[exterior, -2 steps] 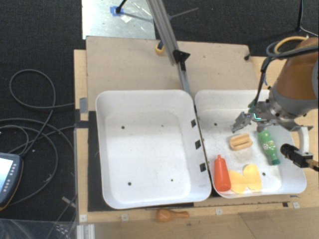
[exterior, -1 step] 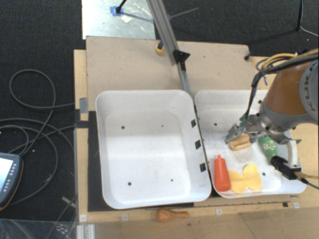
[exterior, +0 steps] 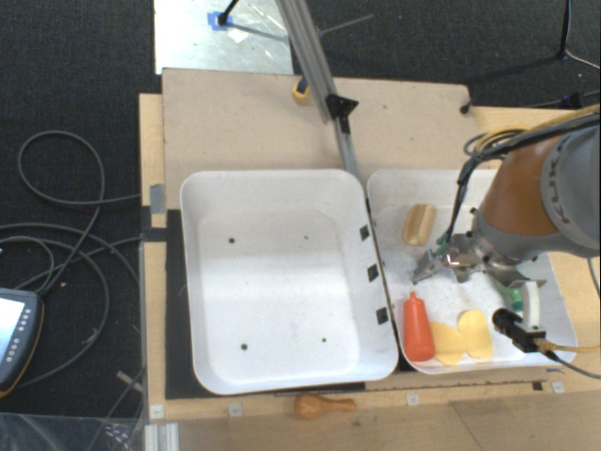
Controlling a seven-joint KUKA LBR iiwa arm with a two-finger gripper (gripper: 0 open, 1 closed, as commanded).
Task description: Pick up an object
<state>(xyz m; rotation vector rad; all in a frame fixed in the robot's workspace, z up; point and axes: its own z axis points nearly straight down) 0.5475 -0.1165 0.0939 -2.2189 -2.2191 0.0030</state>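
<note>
Metal-grey, my gripper (exterior: 427,264) hangs low in the right bin (exterior: 390,191); whether its jaws are parted I cannot tell. Just above them lies a tan bread-like piece (exterior: 419,224), just below stands an orange bottle (exterior: 417,327), with yellow pieces (exterior: 467,336) beside it.

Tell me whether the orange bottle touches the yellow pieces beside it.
Touching: the camera view shows the orange bottle lying against the yellow pieces, with no gap between them.
</note>
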